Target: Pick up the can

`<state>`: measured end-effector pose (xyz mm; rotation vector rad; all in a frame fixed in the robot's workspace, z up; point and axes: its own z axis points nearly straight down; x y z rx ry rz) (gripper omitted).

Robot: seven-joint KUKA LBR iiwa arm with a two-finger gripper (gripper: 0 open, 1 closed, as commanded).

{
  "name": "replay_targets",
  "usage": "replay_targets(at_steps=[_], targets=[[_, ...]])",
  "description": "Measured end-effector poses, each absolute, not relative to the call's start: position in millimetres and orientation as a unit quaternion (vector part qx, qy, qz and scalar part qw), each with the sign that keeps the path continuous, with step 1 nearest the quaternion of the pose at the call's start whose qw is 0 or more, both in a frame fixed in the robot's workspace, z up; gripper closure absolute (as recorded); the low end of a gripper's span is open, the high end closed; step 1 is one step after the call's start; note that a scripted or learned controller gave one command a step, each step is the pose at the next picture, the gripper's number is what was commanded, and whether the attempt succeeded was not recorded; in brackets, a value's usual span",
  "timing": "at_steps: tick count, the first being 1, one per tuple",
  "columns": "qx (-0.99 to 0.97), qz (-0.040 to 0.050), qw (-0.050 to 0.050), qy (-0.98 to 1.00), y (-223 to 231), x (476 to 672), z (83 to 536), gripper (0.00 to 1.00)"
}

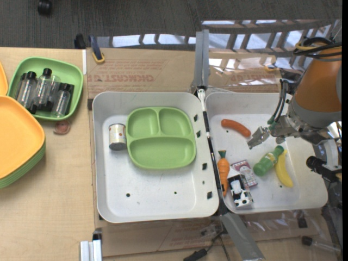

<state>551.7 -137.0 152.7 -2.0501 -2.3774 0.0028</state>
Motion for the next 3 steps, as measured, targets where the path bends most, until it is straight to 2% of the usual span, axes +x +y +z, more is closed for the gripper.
replay_targets(at_steps=[1,3], targets=[[-0.668,-0.0085,-0.021,-0.744,-113.7,491.2,106.4,0.00],[-0.602,-0.0072,-0.024,-0.798,-114.1,490.2,106.5,0.00]])
